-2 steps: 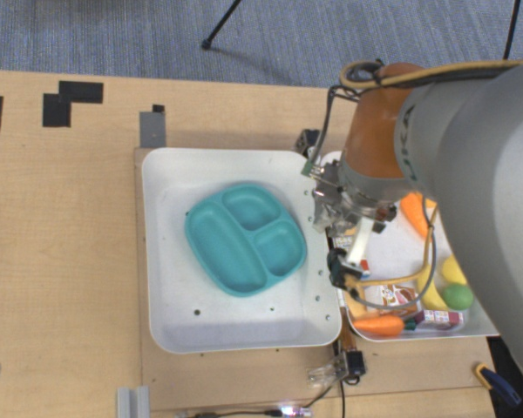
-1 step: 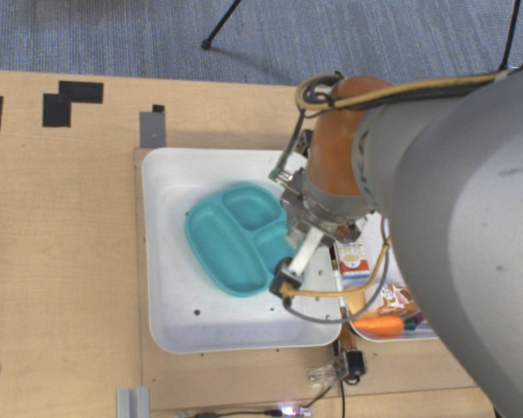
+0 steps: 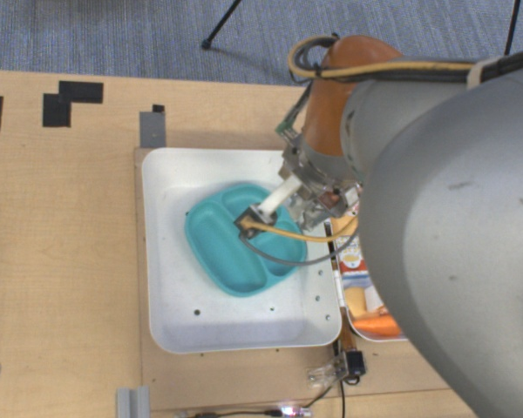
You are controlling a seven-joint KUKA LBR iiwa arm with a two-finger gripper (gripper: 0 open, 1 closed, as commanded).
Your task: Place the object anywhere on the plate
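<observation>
Plate, teal and divided, is lying in a white bin. The gripper is hovering at the plate's upper right rim; whether it is wide or narrow cannot be told. Right of the plate, a labelled packet, its writing unreadable, and an orange object are lying half hidden under the arm.

Blue-grey carpet with thin black stand legs lies beyond the wooden bench.

Tan bench (two white bins)
</observation>
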